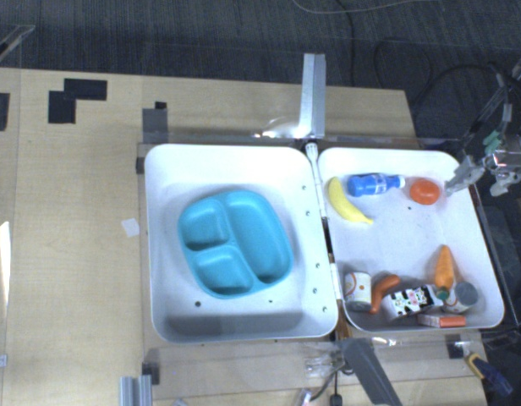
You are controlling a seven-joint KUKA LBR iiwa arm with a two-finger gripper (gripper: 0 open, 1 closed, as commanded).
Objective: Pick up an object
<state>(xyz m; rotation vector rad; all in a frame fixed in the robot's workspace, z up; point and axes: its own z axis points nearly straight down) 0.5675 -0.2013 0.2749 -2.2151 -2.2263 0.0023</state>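
Your grey metal tool (465, 174) hovers at the right bin's (413, 252) far right corner; you cannot tell its grip state. The pale wooden counter (66, 252) sits on dark carpet (159, 7). A small round orange ball (425, 191) lies just beside the tool.

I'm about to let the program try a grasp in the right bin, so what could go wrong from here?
The gripper sits at the right bin's far right rim, so a descent might clip that rim. The orange ball nearest it is round and may roll away. The clutter along the near wall is tightly packed, so a grasp there might catch two items or slip.
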